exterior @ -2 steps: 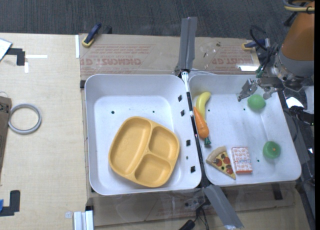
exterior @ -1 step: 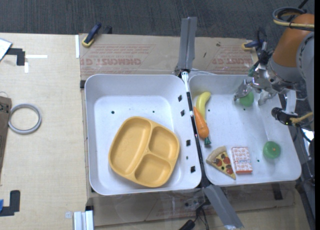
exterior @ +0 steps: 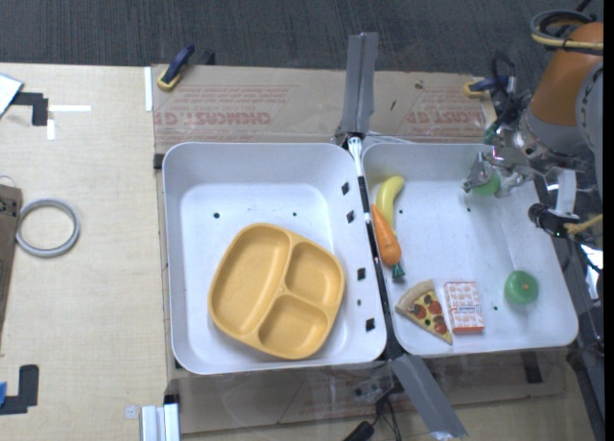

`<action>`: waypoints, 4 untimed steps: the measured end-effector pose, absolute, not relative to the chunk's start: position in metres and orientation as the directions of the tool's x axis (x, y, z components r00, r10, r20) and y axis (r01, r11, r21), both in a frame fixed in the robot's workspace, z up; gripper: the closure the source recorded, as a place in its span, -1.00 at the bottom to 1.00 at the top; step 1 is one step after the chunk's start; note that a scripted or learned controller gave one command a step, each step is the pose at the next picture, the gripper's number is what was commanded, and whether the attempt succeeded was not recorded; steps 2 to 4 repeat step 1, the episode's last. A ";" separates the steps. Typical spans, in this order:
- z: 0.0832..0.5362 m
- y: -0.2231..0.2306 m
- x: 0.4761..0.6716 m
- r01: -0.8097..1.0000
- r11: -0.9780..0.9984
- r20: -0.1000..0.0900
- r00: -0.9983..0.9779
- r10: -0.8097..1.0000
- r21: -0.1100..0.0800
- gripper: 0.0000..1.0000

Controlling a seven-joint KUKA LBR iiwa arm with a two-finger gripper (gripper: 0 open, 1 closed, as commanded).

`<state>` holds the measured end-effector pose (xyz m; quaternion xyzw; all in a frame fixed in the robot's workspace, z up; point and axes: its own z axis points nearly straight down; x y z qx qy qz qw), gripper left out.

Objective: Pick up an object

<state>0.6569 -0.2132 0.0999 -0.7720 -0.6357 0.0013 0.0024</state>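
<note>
In the right bin (exterior: 451, 238) lie a yellow banana (exterior: 389, 195), an orange carrot (exterior: 387, 238), a toy pizza slice (exterior: 427, 310), a small red and white box (exterior: 463, 307) and a round green object (exterior: 521, 288). My gripper (exterior: 487, 180) hangs over the bin's far right corner, reaching in from the right. A small pale green thing (exterior: 485, 183) shows right at its tip; I cannot make out whether it is gripped. The gripper is far from the other objects.
The left bin (exterior: 192, 238) holds a yellow divided plate (exterior: 278, 290). A grey divider (exterior: 361, 84) runs between the bins. A tape roll (exterior: 45, 228) lies on the bench at far left. Cables hang beside the arm on the right.
</note>
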 end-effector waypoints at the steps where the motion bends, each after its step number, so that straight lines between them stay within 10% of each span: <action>1: 0.201 -0.133 0.626 0.950 -0.311 -0.002 0.311 0.950 -0.004 1.00; 4: 0.201 -0.133 0.626 0.950 -0.311 -0.002 0.311 0.950 -0.004 1.00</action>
